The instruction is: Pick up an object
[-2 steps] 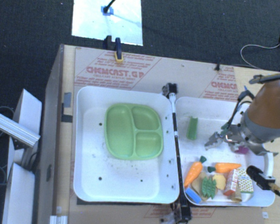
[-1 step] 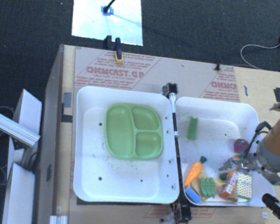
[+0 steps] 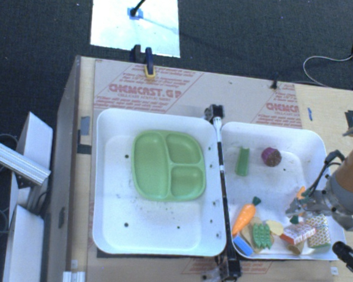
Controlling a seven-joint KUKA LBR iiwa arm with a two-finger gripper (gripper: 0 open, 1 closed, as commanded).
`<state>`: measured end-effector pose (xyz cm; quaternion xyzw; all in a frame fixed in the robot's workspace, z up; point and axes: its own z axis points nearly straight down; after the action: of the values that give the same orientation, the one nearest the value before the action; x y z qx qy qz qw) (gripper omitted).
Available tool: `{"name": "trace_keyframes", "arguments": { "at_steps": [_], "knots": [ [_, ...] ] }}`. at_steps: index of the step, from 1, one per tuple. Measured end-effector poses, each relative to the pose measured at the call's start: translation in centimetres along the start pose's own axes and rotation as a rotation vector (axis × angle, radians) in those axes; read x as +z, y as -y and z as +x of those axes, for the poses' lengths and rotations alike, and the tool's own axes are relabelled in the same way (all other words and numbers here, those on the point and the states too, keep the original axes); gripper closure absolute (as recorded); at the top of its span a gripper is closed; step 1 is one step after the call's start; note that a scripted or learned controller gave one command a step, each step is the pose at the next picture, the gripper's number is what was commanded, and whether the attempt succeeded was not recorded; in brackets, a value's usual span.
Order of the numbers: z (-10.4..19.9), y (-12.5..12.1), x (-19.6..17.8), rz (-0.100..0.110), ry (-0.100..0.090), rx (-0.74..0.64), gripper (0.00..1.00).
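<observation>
The right bin (image 3: pixel 287 141) holds several toy foods. A green stick (image 3: pixel 243 161) and a dark red ball (image 3: pixel 271 156) lie toward its back. An orange carrot (image 3: pixel 244 217) lies near the front left, beside a green leafy piece (image 3: pixel 261 235), a blue piece (image 3: pixel 243 246) and a pale yellow piece (image 3: pixel 274 227). A red and white box (image 3: pixel 297 234) and a checkered block (image 3: pixel 318 231) sit at the front right. My gripper (image 3: pixel 304 206) hangs low over the bin's right side, just above and behind the box and block. I see nothing held in it.
The left bin (image 3: pixel 111 224) carries a green divided plate (image 3: pixel 168 166). A black divider bar (image 3: pixel 220 172) runs between the bins. The arm (image 3: pixel 351 183) enters over the right bin's right rim. Brown cardboard (image 3: pixel 168 90) lies behind the bins.
</observation>
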<state>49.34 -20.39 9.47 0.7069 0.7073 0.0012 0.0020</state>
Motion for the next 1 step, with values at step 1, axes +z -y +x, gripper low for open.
{"name": "trace_keyframes", "arguments": {
  "at_steps": [1],
  "knots": [
    [7.87,-10.29,-7.79,-0.001,-0.002,-0.004,1.00]
  ]
}}
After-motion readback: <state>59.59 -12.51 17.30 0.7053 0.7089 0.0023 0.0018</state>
